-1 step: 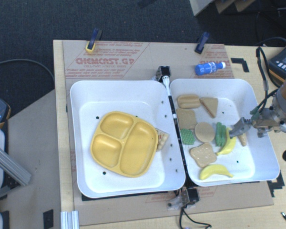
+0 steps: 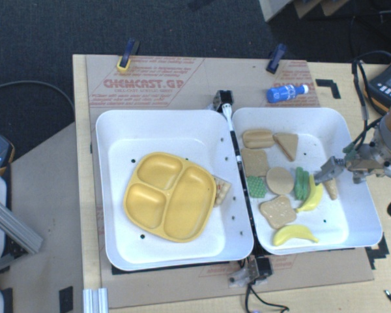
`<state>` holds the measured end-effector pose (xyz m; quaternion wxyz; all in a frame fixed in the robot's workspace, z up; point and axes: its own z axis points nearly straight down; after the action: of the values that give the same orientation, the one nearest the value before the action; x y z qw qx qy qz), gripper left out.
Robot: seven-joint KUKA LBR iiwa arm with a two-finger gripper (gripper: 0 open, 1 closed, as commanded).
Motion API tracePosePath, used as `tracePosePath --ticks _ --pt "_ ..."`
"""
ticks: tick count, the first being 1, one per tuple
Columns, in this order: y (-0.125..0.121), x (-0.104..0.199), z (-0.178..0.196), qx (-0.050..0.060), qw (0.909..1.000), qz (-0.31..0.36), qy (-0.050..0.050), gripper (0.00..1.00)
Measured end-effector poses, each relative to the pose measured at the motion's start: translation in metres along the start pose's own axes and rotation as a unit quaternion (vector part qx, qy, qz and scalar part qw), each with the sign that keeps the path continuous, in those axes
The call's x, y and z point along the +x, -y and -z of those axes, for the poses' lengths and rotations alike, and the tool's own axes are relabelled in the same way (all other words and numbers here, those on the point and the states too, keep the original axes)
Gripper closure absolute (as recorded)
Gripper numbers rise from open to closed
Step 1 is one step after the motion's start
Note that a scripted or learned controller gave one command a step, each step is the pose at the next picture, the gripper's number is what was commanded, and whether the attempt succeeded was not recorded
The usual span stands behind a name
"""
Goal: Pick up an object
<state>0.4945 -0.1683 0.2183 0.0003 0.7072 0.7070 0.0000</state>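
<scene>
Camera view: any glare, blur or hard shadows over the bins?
Camera view: light is even and soft; the white bins look bright but keep their detail; the yellow tray has only a faint sheen; shadows are weak; the gripper looks slightly soft, the toy food sharper.

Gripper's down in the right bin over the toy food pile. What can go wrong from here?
1. The gripper sits beside a tight cluster: the green piece lies against a yellow banana, so it may catch two items or nudge both away.
2. It is near the right bin wall side, and small flat pieces may slip out.
3. Another banana lies apart near the front and looks easier.
</scene>
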Motion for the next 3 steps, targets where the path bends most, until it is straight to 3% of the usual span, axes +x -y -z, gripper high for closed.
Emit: tracePosePath --ticks 3 --pt "-0.007 0.0 -0.135 0.002 1.0 0.0 -0.001 0.0"
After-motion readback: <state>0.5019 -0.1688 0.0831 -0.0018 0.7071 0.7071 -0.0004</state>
